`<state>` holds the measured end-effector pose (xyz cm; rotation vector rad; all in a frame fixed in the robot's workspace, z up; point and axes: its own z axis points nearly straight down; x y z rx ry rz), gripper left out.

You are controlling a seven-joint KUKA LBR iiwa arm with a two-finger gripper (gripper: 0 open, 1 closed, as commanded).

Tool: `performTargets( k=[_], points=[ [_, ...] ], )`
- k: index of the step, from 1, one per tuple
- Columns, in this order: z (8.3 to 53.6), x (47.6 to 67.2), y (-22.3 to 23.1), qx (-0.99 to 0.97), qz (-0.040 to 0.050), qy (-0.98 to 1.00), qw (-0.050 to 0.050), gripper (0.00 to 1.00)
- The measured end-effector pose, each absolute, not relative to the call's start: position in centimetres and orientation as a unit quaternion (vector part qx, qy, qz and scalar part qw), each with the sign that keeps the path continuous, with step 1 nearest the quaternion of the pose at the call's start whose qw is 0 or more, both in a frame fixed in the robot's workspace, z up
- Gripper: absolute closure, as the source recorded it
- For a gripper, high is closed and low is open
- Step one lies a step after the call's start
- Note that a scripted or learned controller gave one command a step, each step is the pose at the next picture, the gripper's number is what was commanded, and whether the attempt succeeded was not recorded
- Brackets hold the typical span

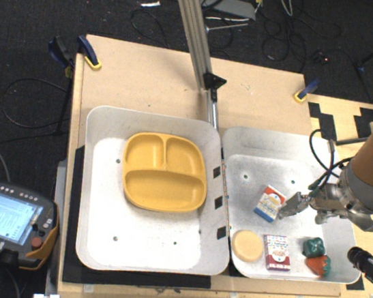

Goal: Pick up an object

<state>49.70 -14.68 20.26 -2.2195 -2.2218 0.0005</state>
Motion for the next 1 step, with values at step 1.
performTargets(
  k=[1],
  points=[
    [20.27, 49.70, -14.68, -0.707, 0.0001, -0.707, 0.000, 0.00]
  ],
)
